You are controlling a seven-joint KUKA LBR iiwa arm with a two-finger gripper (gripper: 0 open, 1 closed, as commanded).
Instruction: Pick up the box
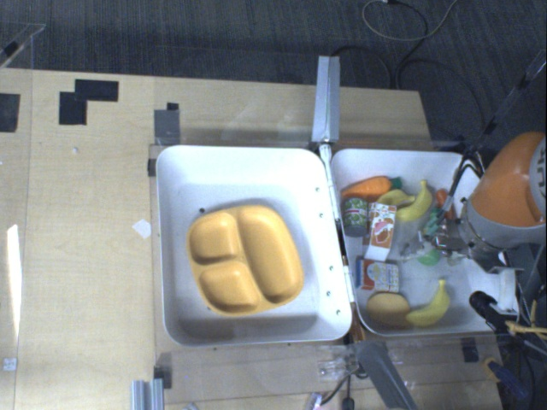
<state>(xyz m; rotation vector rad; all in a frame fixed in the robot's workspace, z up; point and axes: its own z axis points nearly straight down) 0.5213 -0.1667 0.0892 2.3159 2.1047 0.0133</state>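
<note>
Box [382, 226], right bin [427, 158]
Small upright carton, white with red and green print; gripper [436, 239] just beside it, finger state indiscernible.

Pale wooden surface [85, 229], black patches near far left corner. Two shallow white bins side by side directly on it: left bin [171, 254], right bin [457, 162], touching along a shared edge. Grey metal bar [326, 101] lying on surface beyond the bins' junction. Small grey bracket [167, 125] near left bin's far corner.
</note>
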